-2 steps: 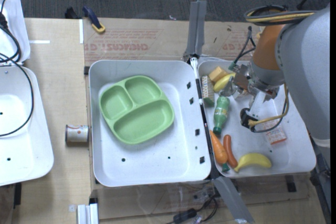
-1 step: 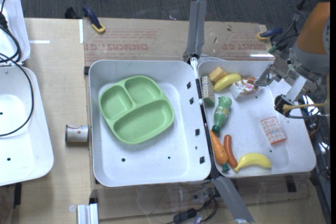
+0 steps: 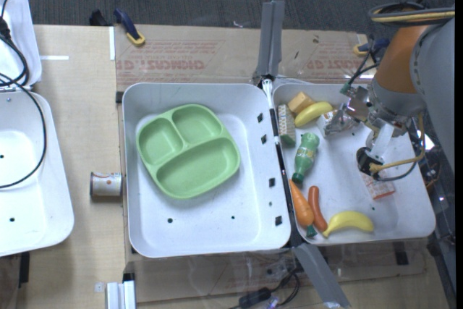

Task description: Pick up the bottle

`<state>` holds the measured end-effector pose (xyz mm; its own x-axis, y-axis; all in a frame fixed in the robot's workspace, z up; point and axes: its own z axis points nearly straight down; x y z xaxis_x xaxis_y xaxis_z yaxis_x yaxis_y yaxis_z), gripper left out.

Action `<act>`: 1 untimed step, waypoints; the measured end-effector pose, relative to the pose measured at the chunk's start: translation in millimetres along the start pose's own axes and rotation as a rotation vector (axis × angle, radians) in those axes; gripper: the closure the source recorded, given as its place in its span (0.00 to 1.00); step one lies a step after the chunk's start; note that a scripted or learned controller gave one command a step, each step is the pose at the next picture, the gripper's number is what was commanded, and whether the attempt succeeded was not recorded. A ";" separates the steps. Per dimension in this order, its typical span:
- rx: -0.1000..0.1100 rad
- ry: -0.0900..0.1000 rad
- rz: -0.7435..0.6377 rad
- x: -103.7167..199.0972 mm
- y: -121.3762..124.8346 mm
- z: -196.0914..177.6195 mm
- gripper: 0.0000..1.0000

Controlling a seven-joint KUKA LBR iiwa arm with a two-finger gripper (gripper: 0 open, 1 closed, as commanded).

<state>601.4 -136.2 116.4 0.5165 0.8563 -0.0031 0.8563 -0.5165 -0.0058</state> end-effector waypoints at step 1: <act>0.000 0.000 0.132 23.9 -34.5 26.8 0.00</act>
